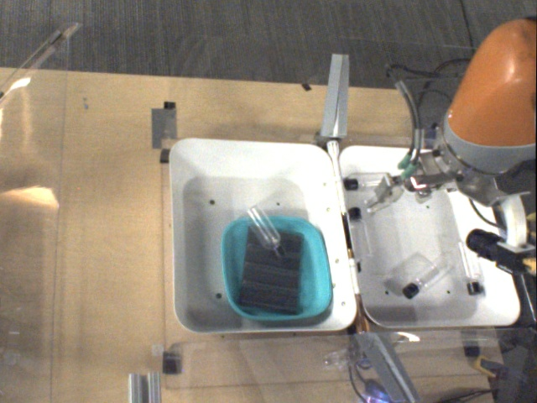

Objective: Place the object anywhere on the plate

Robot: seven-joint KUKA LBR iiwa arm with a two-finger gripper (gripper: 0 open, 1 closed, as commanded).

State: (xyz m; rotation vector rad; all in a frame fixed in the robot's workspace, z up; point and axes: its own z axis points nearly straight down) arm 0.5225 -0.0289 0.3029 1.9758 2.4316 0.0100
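I am watching the arm's tool (pixel 394 187) hanging over the far edge of the right white bin (pixel 503 305), reaching in beneath the orange band; from here I cannot tell how its grip is standing.

In the left white bin (pixel 193 225) the square turquoise plate (pixel 315 250) is sitting toward the near right corner, and it is already carrying two things — a dark ribbed block (pixel 268 280) lying flat across its middle, and a clear plastic tube (pixel 263 225) resting tilted on the block's far end, leaning out over the plate's far edge. By my reading that tube is the object, and it is lying where the task wants it.

A second clear tube with a black cap (pixel 417 275) is lying loose near the right bin's near edge, well apart from the tool — I am judging it spare.
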